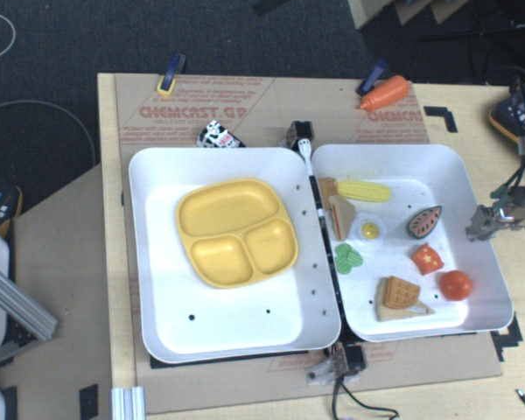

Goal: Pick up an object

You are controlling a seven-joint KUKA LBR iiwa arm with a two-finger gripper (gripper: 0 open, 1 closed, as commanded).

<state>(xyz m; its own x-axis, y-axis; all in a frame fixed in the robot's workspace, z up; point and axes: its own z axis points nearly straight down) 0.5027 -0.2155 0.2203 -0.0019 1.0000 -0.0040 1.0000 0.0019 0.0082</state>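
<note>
The right bin [472, 309] holds several toy foods: a yellow corn cob [363, 191], a sandwich wedge [339, 214], a small yellow piece [369, 230], a green leaf [346, 257], a watermelon slice [424, 221], a red cube [427, 258], a red tomato [456, 284] and a waffle piece [399, 295]. My gripper [488, 220] is small and grey at the right rim of this bin, to the right of the watermelon slice and above the tomato. Nothing is seen held in it.
The left bin [157, 304] holds a yellow divided plate [236, 232]. On the bench behind the bins lie an orange carrot [385, 93], a black-and-white toy [218, 136] and a yellow clamp [167, 79]. A dark clip [301, 134] sits between the bins.
</note>
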